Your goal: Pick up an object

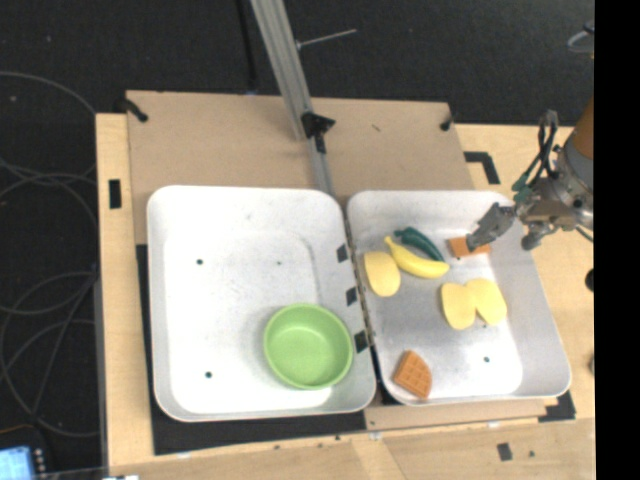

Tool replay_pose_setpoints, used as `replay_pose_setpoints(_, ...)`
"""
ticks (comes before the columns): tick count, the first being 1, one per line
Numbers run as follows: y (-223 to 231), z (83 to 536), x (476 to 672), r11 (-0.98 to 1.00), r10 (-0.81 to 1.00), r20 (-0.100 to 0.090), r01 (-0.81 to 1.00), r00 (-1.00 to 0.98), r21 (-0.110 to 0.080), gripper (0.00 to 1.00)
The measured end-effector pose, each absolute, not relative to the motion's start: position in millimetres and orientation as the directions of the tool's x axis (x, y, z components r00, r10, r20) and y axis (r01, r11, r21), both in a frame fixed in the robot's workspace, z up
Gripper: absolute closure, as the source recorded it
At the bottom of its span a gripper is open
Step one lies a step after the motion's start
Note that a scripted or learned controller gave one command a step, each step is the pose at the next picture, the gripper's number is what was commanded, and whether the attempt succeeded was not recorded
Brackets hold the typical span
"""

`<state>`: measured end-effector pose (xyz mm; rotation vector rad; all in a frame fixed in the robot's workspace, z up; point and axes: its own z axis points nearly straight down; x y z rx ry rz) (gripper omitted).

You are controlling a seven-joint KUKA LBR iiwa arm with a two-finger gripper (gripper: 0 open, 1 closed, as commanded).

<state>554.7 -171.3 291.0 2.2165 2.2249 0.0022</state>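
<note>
Dark carpet with loose black cables surrounds a pale wooden bench, and a grey metal post slants up from its far middle. Two shallow white bins sit side by side on the bench. Over in the left bin, a green bowl rests upright in the near right corner.

Everything else lies in the right bin. A yellow banana lies near the bin's far left, its left end just beside a pale yellow rounded piece, and a dark green item pokes out from behind the banana on the far side. To the right of that sits a small orange piece. Nearer the middle there is a yellow lump that looks like two halves pressed together. At the near left edge lies a tan waffle-textured piece.

From the right comes the arm, and its gripper hangs over the bin's far right part, with one dark finger reaching down to the orange piece. I can't make out from here whether the jaws are apart or together, or whether that finger actually touches the piece.
</note>
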Motion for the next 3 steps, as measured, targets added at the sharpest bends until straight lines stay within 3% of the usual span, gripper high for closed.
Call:
replay_pose_setpoints(1,-171,291,554.8,0.003,1.000,0.001,1.000,-0.003,0.002,0.00)
replay_pose_setpoints(2,-174,228,554.9,-0.001,1.000,-0.001,1.000,0.001,-0.005,0.00)
replay_pose_setpoints(3,-174,181,545.5,-0.001,1.000,-0.001,1.000,0.001,-0.001,0.00)
